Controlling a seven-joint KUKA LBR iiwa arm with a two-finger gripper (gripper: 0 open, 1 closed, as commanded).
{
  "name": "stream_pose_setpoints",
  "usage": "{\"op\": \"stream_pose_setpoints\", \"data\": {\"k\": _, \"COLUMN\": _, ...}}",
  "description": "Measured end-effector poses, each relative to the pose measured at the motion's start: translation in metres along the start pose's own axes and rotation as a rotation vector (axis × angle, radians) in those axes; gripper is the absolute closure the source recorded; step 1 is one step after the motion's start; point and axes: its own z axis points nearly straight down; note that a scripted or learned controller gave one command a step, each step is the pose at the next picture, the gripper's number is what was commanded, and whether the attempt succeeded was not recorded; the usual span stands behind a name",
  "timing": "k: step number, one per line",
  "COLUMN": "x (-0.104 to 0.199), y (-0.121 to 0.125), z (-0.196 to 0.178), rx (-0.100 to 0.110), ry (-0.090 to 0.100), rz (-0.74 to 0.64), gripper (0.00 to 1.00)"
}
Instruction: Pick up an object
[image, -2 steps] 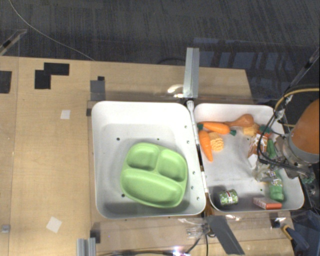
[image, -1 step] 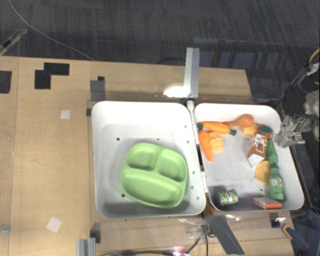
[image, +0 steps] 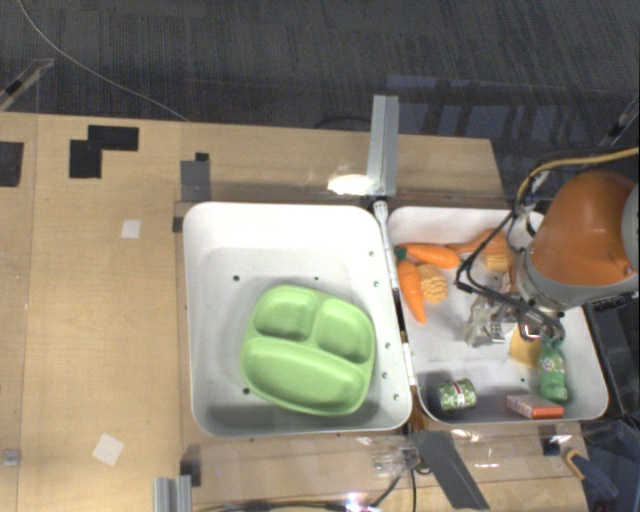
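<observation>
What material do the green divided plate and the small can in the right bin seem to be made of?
Green divided plate: probably plastic, with a smooth, soft sheen and moulded compartments. Small can: likely metal with a printed green label, though it could be a plastic toy.

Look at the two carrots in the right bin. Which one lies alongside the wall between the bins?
The carrot by the divider, which runs down along the wall between the bins. The other carrot lies crosswise above it, pointing toward the arm.
</observation>
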Motion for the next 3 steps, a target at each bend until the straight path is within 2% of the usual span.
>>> {"op": "stream_pose_setpoints", "data": {"k": 1, "x": -0.025, "y": -0.053, "z": -0.065, "rx": 0.004, "ry": -0.005, "rz": -0.284, "gripper": 1.0}}
{"op": "stream_pose_setpoints", "data": {"k": 2, "x": 0.03, "y": -0.026, "z": 0.006, "rx": 0.007, "ry": -0.009, "rz": -0.456, "gripper": 1.0}}
{"op": "stream_pose_setpoints", "data": {"k": 3, "x": 0.011, "y": -0.022, "z": -0.059, "rx": 0.002, "ry": -0.002, "rz": -1.143, "gripper": 1.0}}
